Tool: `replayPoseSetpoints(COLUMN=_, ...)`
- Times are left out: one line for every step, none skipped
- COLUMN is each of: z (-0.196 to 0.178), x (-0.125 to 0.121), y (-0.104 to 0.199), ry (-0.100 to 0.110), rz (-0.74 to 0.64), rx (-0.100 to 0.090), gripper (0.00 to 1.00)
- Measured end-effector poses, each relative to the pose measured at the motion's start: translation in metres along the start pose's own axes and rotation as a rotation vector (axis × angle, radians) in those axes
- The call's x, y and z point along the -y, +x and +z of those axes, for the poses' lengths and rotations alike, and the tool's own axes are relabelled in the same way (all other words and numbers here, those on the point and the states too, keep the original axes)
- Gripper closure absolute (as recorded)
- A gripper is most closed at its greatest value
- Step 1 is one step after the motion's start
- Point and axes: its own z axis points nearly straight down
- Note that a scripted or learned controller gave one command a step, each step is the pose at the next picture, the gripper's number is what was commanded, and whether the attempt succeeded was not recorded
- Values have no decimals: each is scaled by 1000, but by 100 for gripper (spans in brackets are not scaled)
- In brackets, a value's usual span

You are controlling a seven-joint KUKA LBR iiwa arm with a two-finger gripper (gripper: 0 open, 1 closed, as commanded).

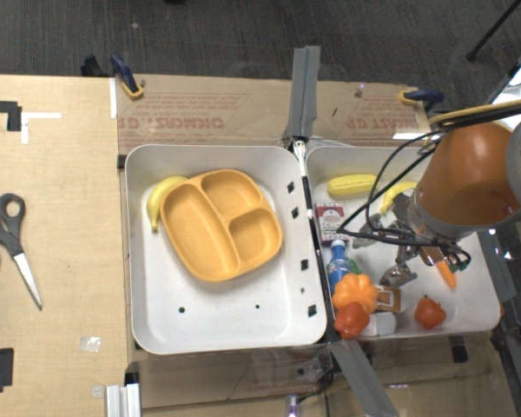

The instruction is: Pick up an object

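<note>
The arm (478, 176) is seen entering from the right edge of the frame, its orange band occupying the upper right area above the right bin (491, 315). The wrist is directed downward and slightly toward the left, with black cables looped across the bin interior on its left side. The gripper (399, 274) is positioned low over the middle of the right bin, at the centre right of the frame. How far the gripper is open cannot be told from this view, and nothing can be confirmed as held. Just below the gripper a small brown block (387, 300) is located. To its left an orange pepper (357, 290) is seen, with a red tomato (351, 320) directly below it. A blue bottle (337, 263) lies along the left wall of the bin. A corn cob (351, 184) rests in the upper part of the bin, with a yellow banana-like piece (392, 195) near it, partly covered by the cables. A carrot (448, 274) lies to the right of the gripper, and a red strawberry (430, 312) is found lower right of it. In the left bin (217, 320), at the frame's centre, an orange divided plate (220, 224) is placed, with a banana (161, 198) touching its upper left edge. Scissors (13, 241) lie on the bench (52, 320) at far left.
</note>
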Motion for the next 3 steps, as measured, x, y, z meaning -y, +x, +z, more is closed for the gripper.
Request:
replayPoseSetpoints(z=16, x=34, y=-77, ry=-25, rz=74, rx=-44, gripper=0)
replayPoseSetpoints(z=-35, x=126, y=-72, ry=-24, rz=23, rx=-40, gripper=0)
replayPoseSetpoints(z=14, x=113, y=-5, ry=-24, rz=105, rx=-44, gripper=0)
